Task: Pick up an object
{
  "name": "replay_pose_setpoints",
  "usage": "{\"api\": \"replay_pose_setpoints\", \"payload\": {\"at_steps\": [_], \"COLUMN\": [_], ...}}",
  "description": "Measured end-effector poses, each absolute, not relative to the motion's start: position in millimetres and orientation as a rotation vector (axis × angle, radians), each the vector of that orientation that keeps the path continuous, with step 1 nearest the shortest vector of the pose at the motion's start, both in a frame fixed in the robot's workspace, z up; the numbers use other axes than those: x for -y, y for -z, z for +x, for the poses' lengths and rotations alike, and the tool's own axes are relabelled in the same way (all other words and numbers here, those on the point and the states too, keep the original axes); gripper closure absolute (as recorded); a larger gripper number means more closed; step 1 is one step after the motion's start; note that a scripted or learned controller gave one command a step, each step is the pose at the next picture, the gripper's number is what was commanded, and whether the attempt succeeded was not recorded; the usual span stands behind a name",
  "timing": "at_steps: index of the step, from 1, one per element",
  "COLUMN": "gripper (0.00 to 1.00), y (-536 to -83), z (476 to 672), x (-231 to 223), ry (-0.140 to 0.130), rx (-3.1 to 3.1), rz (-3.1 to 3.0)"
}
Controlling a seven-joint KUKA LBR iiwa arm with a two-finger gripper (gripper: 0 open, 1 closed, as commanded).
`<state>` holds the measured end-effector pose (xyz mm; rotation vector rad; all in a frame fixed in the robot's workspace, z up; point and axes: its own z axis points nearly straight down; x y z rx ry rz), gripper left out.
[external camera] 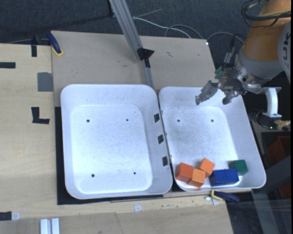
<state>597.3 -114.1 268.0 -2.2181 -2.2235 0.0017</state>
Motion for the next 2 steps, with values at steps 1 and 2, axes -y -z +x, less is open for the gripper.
{"api": "replay_pose_setpoints", "payload": {"at_steps": [1,2], "gripper": [0.00,1.00], "y": [-264.9,-275.2], "z": [629.7,628.7], "x": [98.1,98.6], "ry": [0.000,-0.002], "rx": [2.227,2.225], "rz": [-2.217,-2.217]}}
